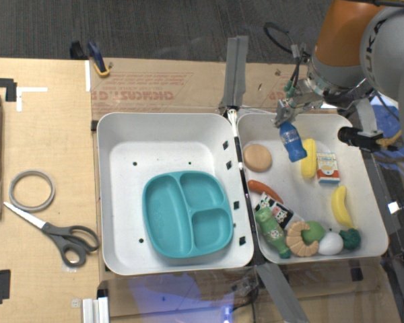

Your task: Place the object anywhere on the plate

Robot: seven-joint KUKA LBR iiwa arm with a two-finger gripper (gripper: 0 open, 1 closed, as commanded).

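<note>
the claw (287,116) hangs over the far end of the right bin (374,200), pinching the top of a small blue bottle (293,142) that dangles below it, tilted, above the bin floor. the teal plate (188,213), with three sections, lies in the left bin (121,180), well apart from the bottle. in the right bin there is a tan round bun (258,157) near the divider, a yellow piece (309,157) just beside the bottle, a small carton (327,167), a banana (341,206), an orange carrot (265,190), a green bottle (273,232), a bagel (301,240), a white egg (330,243) and a dark green piece (350,238). on the table (47,140), left of the bins, lie scissors (60,234) and a roll of tape (31,190).
</note>
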